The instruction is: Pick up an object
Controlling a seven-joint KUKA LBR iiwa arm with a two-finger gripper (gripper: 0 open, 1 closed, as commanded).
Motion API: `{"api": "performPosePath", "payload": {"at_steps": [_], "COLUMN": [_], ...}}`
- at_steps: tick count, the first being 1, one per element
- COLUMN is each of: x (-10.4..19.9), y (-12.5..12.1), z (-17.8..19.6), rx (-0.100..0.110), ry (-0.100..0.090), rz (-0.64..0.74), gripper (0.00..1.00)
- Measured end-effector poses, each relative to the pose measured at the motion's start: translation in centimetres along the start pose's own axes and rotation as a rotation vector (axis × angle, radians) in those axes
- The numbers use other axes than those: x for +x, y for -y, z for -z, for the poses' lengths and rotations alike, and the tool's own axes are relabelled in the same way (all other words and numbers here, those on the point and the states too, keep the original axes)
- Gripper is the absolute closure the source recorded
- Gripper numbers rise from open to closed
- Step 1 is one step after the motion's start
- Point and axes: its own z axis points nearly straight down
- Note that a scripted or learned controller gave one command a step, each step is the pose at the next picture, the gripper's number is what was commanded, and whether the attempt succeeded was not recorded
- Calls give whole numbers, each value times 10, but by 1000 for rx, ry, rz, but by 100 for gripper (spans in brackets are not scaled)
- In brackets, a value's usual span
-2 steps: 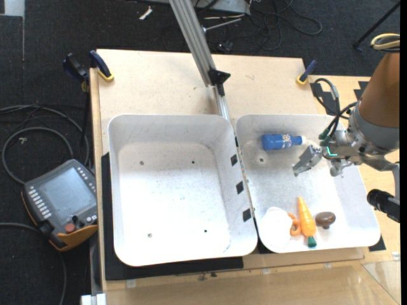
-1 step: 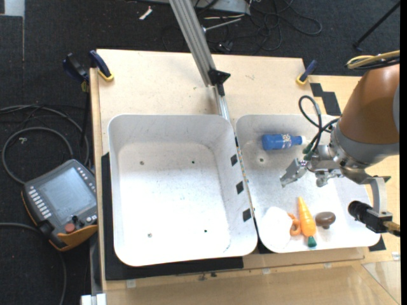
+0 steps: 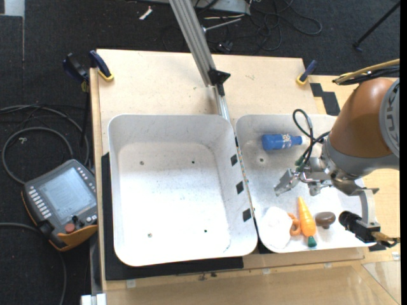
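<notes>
My gripper (image 3: pixel 289 179) hangs over the middle of the right bin (image 3: pixel 254 146), open, with nothing between its fingers. A blue bottle (image 3: pixel 282 141) lies on its side toward the bin's back, apart from the gripper. Near the front of the bin lie a white round lid-like object (image 3: pixel 276 225), an orange carrot toy with a green end (image 3: pixel 306 218), a small orange piece (image 3: pixel 294 227) and a brown rounded object (image 3: pixel 325 218). The carrot lies just in front of the gripper, not touching it.
The left bin (image 3: pixel 121 170) adjoins the right one along a shared wall. A metal rail (image 3: pixel 194 33) slants from the back of the bench to the bins. Clamps (image 3: pixel 102 65) sit at the bench's back corners. A teach pendant (image 3: pixel 60 199) lies on the floor at left.
</notes>
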Motion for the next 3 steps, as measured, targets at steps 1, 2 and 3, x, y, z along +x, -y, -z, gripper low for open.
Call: {"api": "performPosePath", "payload": {"at_steps": [1, 2, 3], "x": [-1, -1, -12], "y": [6, 4, 2], "z": [-63, -50, 1], "rx": [1, -5, -10], "ry": [-1, 0, 2], "rz": [-1, 0, 2], "gripper": [0, 100, 100]}}
